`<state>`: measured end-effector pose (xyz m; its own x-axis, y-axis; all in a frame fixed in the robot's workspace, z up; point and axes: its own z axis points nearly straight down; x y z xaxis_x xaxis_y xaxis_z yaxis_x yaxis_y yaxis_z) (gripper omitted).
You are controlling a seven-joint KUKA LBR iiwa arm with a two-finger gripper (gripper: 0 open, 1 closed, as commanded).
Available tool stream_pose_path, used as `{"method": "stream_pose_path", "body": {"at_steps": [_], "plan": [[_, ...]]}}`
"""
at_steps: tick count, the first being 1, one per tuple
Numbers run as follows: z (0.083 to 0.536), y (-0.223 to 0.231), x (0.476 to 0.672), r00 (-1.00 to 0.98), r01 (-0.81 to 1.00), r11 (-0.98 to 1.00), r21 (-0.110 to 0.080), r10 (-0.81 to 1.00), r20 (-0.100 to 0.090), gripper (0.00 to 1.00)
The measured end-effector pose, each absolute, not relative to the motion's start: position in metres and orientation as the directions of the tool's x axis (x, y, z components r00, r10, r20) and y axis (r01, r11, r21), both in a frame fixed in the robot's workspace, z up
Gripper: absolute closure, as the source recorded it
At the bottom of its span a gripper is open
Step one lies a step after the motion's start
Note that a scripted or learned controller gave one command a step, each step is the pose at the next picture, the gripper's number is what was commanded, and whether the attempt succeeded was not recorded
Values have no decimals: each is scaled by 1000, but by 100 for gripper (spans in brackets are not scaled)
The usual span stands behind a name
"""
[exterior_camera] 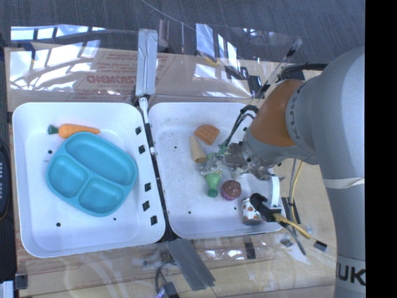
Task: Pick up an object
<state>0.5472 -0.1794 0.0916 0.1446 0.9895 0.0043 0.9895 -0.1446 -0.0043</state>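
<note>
Over the right bin (180,222) my arm (322,123) reaches in from the right, the orange band (273,120) bent above the wrist. My gripper (226,160) sits low among a small cluster of toys near the bin's middle — whether it is apart, together or clamped on anything, I cannot tell, since the wrist and cables hide it.

Around that spot lie 5 things. A waffle (207,133) rests toward the back of the bin, and a cone (197,149) lies just beside it, tilted. A green piece (213,182) sits just below my gripper, close enough that I cannot tell if they touch. A dark red round thing (231,189) lies right beside the green piece. A small white and brown item (250,212) sits near the front right corner, partly under a black part of my tool.

Across the divider, the left bin (31,228) bears 2 things: a blue plate (92,173) with 3 compartments, lying flat near the middle, and a carrot (74,130) just behind it — green end pointing left, touching or nearly touching the plate's rim.
</note>
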Motion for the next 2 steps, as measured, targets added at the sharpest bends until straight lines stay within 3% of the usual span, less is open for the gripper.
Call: {"method": "stream_pose_path", "body": {"at_steps": [1, 2], "plan": [[99, -181, 547, 140, 990, -140, -11, 990, 4, 100], [209, -192, 525, 149, 989, -149, -1, 989, 0, 100]]}}
